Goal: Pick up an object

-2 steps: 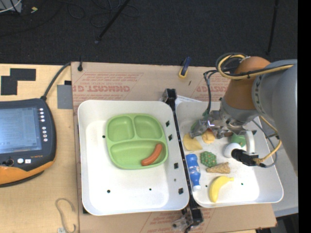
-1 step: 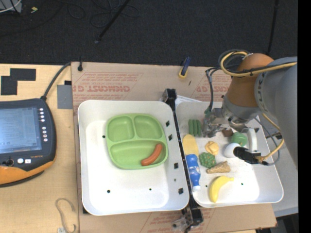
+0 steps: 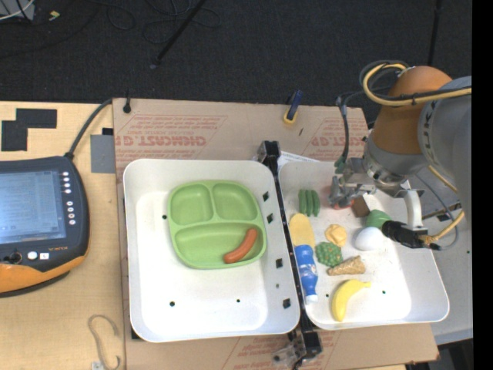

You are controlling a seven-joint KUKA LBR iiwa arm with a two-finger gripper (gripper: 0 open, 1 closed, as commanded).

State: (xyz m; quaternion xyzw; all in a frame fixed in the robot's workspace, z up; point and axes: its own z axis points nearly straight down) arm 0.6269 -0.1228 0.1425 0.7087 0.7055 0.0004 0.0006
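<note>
Pincer (image 3: 348,194) sits low over the upper part of the right bin (image 3: 427,299), right of centre in the frame — cannot tell whether it is apart or together. Just below it: green ball (image 3: 376,219), white egg (image 3: 369,239), banana (image 3: 346,298). Left bin (image 3: 146,299) holds a green tray (image 3: 202,206) with a sausage (image 3: 241,246).

A divided plate (image 3: 213,222) is set in the left bin (image 3: 146,299), with a sausage (image 3: 241,246) in its front compartment. A banana (image 3: 345,297) is placed at the front of the right bin (image 3: 420,295), behind it an egg (image 3: 369,239).
</note>
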